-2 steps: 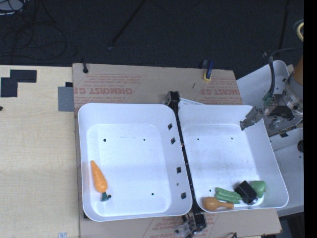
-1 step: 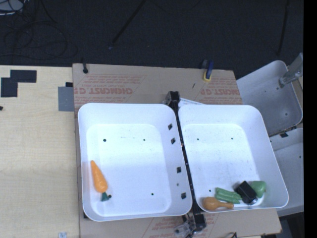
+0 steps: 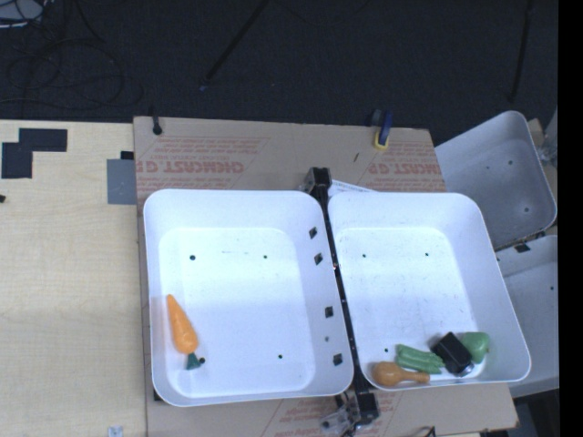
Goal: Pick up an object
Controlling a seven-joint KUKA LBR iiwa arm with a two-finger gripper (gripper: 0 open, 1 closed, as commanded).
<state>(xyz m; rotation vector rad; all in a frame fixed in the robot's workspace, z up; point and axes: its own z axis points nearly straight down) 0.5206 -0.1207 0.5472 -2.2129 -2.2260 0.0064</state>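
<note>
Candidate objects in both bins. Orange plastic carrot toy (image 3: 181, 324) with small dark-green top, smooth and tapered, lying flat by the left wall of the left shallow white plastic bin (image 3: 228, 204), tip pointing away from camera, well apart from everything else.

Four more clustered in the near right corner of the right shallow white plastic bin (image 3: 407, 206): tan-orange gourd-shaped toy (image 3: 399, 374) against the near wall; long green pod-like piece (image 3: 419, 359) just behind, touching or nearly so; black boxy block (image 3: 452, 352) tilted, overlapping the pod's right end; rounded light-green lump (image 3: 475, 343) just beside the block at the right wall. Tightly crowded, hemmed by two bin walls.

Bin floors glossy, with small dark dots. Black clips along the seam where the bins meet. Brown cardboard sheet with red print (image 3: 273, 153) under both bins, on pale wood benchtop (image 3: 64, 289). Blue-and-yellow clamp (image 3: 383, 130) at the cardboard's far edge. Grey metal panel (image 3: 506, 176) at right.

Gripper state: cannot tell.
</note>
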